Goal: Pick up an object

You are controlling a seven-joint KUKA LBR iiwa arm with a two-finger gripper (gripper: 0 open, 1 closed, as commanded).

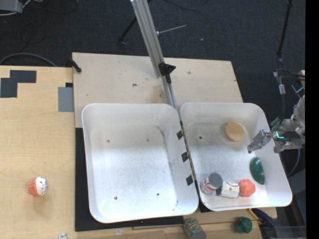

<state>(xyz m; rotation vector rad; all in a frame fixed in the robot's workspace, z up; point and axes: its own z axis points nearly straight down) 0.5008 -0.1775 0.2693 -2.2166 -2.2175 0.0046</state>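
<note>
- Along the bottom edge of the frame, on the worktop [40, 133], sit a dark green lump [243, 225] at lower right and a brownish-green cylinder [191, 227] just left of it.
- At lower left, well apart from both bins, lies a small orange-and-white ball [37, 186].
- In the right bin [199, 118], along its lower wall, a red ball [247, 187] touches a white cylinder [230, 189], with a grey-capped piece [212, 182] beside that.
- A dark green oval [257, 170] lies near the right wall, just above the red ball.
- A tan round disc [235, 131] rests in the bin's upper part.
- The claw [259, 141] hangs at middle right over the bin's right rim, between disc and oval; nothing sits between its fingers, and whether they are spread or closed I cannot tell.
- The left bin [89, 133] fills the centre.
- A metal rail [152, 39] runs to the top.
</note>
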